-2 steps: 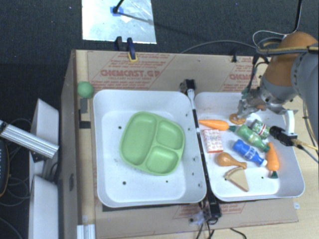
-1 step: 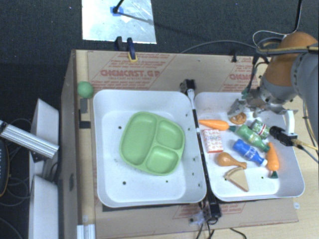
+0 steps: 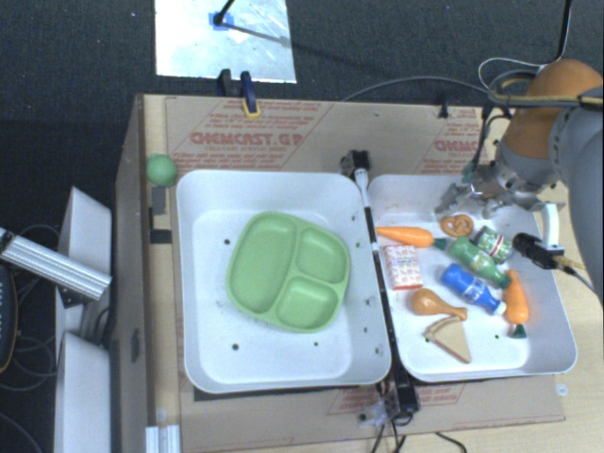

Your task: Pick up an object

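In the right bin [image 3: 552, 352], toy foods are lying scattered: a carrot [image 3: 406, 237], a pretzel [image 3: 458, 225], a green bottle [image 3: 479, 260], a blue bottle [image 3: 470, 287] and a bread slice [image 3: 451, 342]. The gripper [image 3: 470, 194] is hovering just above the pretzel (finger state impossible to tell). A green divided plate [image 3: 289, 271] is sitting in the left bin [image 3: 203, 347]
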Controlling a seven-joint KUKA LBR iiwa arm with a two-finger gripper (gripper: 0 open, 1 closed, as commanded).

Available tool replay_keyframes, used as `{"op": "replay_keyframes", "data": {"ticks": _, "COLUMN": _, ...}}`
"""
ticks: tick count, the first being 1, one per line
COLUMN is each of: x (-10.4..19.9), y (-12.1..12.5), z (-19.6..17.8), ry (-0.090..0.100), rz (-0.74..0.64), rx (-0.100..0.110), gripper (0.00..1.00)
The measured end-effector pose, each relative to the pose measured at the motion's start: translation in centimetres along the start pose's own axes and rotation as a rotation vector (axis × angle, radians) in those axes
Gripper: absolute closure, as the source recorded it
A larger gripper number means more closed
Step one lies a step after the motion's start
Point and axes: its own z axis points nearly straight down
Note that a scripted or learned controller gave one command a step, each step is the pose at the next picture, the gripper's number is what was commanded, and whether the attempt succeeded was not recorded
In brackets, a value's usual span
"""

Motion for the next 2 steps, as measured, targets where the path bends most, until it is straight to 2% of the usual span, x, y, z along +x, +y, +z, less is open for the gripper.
{"op": "replay_keyframes", "data": {"ticks": 2, "x": -0.95, "y": -0.03, "z": 0.02, "ry": -0.001, "rz": 0.001, "rx": 0.0, "gripper": 0.0}}
